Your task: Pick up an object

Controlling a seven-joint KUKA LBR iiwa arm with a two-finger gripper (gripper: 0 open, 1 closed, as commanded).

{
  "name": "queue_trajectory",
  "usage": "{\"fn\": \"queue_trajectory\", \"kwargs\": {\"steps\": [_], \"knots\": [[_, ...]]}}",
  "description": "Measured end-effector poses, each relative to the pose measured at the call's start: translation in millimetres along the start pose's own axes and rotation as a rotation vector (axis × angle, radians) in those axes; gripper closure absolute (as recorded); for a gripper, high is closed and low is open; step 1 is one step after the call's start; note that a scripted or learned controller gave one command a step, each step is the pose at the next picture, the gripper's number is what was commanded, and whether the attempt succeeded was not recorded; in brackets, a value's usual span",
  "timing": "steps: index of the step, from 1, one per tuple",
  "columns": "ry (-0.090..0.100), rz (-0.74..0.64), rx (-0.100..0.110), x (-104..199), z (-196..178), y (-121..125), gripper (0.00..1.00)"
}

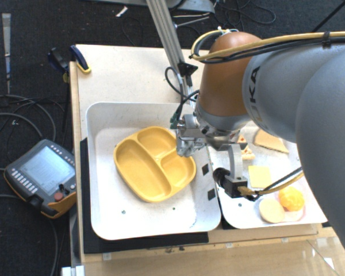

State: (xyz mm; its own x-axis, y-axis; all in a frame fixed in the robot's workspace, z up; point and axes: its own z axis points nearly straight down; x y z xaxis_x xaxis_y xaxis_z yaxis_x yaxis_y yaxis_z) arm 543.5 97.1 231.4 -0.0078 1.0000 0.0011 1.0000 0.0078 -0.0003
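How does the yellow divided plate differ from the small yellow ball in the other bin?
The yellow divided plate is wide, shallow and split into compartments; the small yellow ball is round and far smaller. The plate lies in the left bin, the ball in the right bin among other small pieces. Both are yellow.

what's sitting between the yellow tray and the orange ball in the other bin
In the camera view, the pincer hangs at the yellow tray's right edge. Past it come the bins' shared rims, then a pale yellow block just before the orange ball.

Arm (pixel 287 79) hides most of right bin (pixel 241 218); gripper (pixel 187 145) fingers unclear
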Motion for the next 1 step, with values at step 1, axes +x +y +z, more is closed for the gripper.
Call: {"fn": "queue_trajectory", "kwargs": {"steps": [1], "knots": [[-0.002,0.006,0.0,-3.6,-0.8,-0.2,0.0]]}}
